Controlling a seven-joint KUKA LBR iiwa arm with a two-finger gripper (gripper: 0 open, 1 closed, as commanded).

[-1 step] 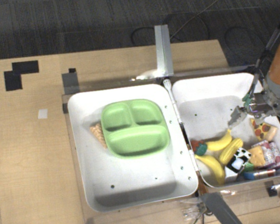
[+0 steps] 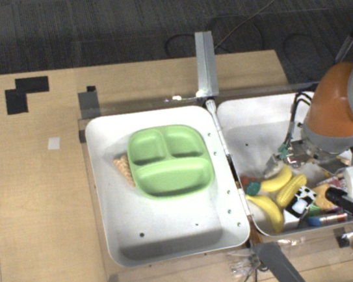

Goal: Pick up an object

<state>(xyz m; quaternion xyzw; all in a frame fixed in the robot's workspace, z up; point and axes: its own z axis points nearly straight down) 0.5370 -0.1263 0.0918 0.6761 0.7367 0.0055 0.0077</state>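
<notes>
Bananas point(image 2: 270, 211) were the closest pickable thing to the gripper point(image 2: 290, 155), so that's the bit to look at. A few yellow ones lay bunched in the near part of the right bin point(image 2: 253, 125), close to its left wall, sort of fanned out and touching each other.

The gripper hung just above and to the right of the top banana, right at the edge of the pile. Honestly couldn't tell if it was open or closed, too small and cluttered there. Nothing could be made out in its grasp either. The arm came in from the right, with its orange band point(image 2: 329, 104) over the right side of that bin.

Other junk in the same corner:
- a teal piece point(image 2: 253, 189) just left of the bananas, against the wall
- a black and white cube point(image 2: 302, 202) tucked in right beside the bananas
- a red pen-like thing point(image 2: 332, 217) along the near wall, plus some more small bits further right that were too blurry to name

The far half of the right bin was bare white.

Over in the left bin point(image 2: 156, 225), a green tray point(image 2: 168, 160) with three compartments sat flat in the far half. A tan, speckled thing point(image 2: 124, 170) poked out from under its left edge.

Both bins sat side by side on the wooden bench point(image 2: 36, 210).
</notes>
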